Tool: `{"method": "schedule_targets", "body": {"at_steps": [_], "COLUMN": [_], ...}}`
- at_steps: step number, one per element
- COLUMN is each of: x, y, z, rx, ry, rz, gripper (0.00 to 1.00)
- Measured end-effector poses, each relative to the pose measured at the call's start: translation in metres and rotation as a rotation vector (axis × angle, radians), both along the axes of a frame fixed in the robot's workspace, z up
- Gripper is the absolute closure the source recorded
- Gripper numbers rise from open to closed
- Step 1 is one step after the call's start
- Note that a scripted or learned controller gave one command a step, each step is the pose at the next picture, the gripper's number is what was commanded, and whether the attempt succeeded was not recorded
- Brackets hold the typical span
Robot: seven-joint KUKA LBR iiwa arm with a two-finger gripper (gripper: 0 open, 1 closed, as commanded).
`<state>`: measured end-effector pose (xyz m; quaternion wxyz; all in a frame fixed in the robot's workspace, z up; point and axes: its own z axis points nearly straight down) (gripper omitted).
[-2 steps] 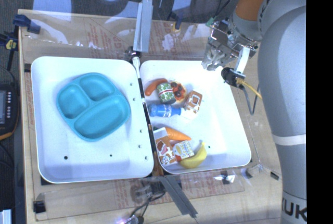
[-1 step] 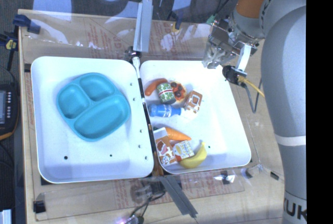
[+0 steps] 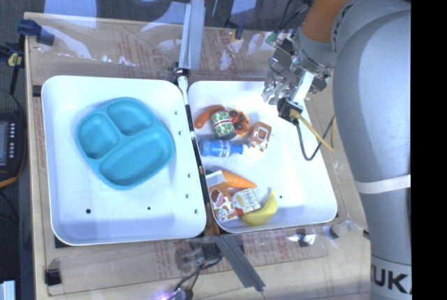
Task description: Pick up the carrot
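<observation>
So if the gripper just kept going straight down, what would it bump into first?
Probably the bare white floor of the right bin near its top right corner. The gripper hangs right of the toys, though depth is hard to judge.

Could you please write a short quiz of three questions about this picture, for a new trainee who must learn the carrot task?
1. True or false: the carrot lies in the same bin as the blue plate.
2. Which thing lies nearest the carrot? A) the banana B) the blue plate C) the blue bottle
3. Fill in: the gripper hangs over the ____ corner of the right bin, away from the carrot.

Key
1. False: the carrot is in the right bin, and the plate is in the left bin.
2. A.
3. Far right (the upper right in the picture).
</observation>
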<state>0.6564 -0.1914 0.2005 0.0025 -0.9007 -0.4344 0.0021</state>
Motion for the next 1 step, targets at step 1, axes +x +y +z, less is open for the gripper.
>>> {"method": "schedule_targets", "body": {"at_steps": [1], "x": [0.0005], "y": [0.0022], "z": [0.0097], "rx": [0.001], "ry": [0.004], "rz": [0.01], "gripper": [1.0]}}
